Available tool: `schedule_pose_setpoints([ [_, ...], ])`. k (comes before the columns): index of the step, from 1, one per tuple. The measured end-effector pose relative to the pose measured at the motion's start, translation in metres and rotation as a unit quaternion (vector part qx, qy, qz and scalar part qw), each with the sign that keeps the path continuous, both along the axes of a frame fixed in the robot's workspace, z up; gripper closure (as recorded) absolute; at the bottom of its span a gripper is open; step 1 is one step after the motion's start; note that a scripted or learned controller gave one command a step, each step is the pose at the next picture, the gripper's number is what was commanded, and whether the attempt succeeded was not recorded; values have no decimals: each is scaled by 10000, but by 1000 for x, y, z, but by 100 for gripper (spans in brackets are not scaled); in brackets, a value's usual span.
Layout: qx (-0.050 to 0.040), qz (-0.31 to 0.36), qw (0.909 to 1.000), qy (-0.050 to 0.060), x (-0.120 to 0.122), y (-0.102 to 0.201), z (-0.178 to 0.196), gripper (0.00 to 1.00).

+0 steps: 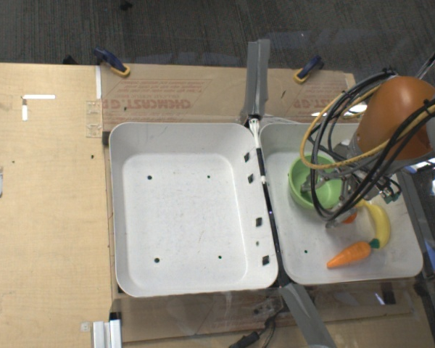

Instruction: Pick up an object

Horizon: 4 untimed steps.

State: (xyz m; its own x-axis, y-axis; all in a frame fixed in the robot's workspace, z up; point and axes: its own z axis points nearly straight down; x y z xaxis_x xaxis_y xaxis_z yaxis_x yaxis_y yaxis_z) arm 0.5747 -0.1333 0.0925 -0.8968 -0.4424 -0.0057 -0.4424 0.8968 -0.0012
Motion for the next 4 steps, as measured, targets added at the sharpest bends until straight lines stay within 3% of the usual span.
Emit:
schedule_pose_setpoints([
  [1, -13, 1455, 9894, 7, -61, -77, 0, 0],
  [2, -10, 2551, 9669, -5, -22, -12, 0, 0],
  [3, -5, 515, 9987, -6, 35, 21, 0, 0],
  [4, -9, 23, 10000, 6, -27, -39, 0, 0],
])
